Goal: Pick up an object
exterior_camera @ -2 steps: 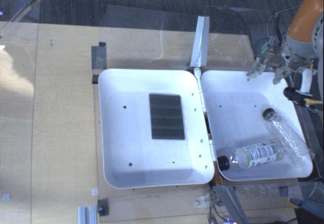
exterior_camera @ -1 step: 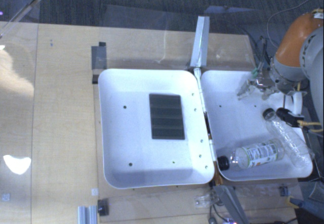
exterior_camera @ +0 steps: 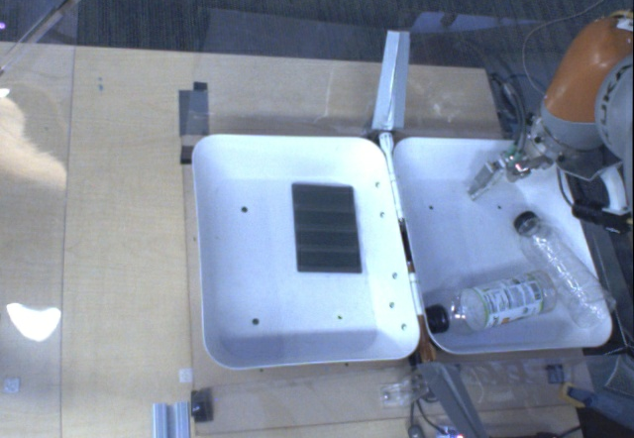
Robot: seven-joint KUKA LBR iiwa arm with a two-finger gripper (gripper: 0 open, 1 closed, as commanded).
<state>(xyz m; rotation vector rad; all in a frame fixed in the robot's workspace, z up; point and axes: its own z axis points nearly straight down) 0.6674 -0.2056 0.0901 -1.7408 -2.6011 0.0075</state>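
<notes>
In the right bin [exterior_camera: 446,238] lie two clear plastic bottles. One has a pale label [exterior_camera: 498,302]; it lies on its side near the front wall with its black cap pointing left. The other bottle [exterior_camera: 562,266] is unlabelled and lies along the right wall, its black cap toward the back. A flat black ridged rectangle [exterior_camera: 326,228] rests in the middle of the left bin [exterior_camera: 228,258]. My gripper [exterior_camera: 492,176] hangs over the back part of the right bin, up and left of the unlabelled bottle, apart from both bottles.
The grey arm with its orange band [exterior_camera: 584,79] enters over the right bin's back right corner. A metal post [exterior_camera: 390,79] stands behind the seam between the bins. Cables run along the right edge.
</notes>
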